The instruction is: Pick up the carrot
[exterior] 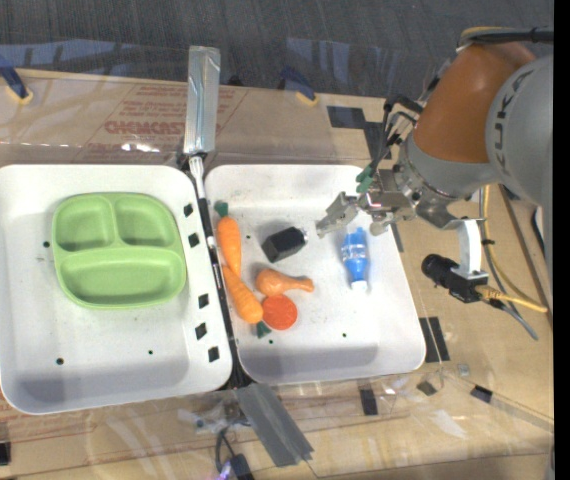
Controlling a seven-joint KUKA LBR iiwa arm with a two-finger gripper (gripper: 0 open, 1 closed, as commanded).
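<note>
Lying along the left wall of the right bin (395,353), the carrot (236,268) runs lengthwise from a green tip at the far end down to a thicker end near the front, its lower end beside a red-orange round piece (280,313). Touching that round piece from above is an orange drumstick-shaped toy (283,282), and just beyond it sits a small black block (284,242), tilted. A blue-and-white bottle (356,257) lies flat toward the right side of the same bin, well apart from the carrot. The gripper (350,215) hangs over the far right part of this bin, just above the bottle's top end, with the grey arm (525,108) and its orange band (465,98) reaching in from the right. Its two fingers (337,211) look spread apart with nothing between them, though they are small and partly blurred. The carrot is near the opposite side of the bin from the gripper, with the black block between them. The left bin (10,348) holds a green divided plate (120,249) with three compartments, set toward the far left. A silver strip of tape (201,103) runs up from where the two bins meet, across the brown board (85,108) behind them.
</note>
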